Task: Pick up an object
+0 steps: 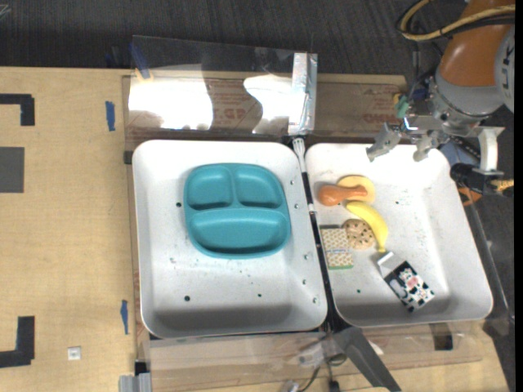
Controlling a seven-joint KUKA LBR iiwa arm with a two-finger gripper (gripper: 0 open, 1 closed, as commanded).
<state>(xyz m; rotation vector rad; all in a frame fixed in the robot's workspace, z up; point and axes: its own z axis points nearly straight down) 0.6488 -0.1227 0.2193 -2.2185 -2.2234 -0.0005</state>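
Grey and orange, the robot arm point(478, 60) is reaching in from the right, and its two-finger tool point(403, 145) is hanging over the far edge of the right shallow white bin point(458, 243); the two metal fingers point(382, 144) are standing spread apart with nothing between them; the tool is sitting clear of every object below.

Inside that right bin, several things are lying in a loose column near its left wall; an orange pear-shaped toy point(333, 193) is lying nearest the far end, touching a pale yellow rounded piece point(359, 186) just behind it; a yellow banana point(368, 220) is lying just below them, slanting toward the near right; a round speckled cookie point(358, 233) is sitting against the banana's lower side; a small patterned flat packet point(337, 247) is lying just left of the cookie, beside the bin's left wall; a small black-and-white printed box point(406, 281) is lying farther toward the near right, apart from the others and tilted.

In the left shallow white bin point(163, 284), a teal plastic divided plate point(237, 209) is resting flat around the middle; both bins are sitting side by side on the tan desk point(61, 243), touching along their shared edge.
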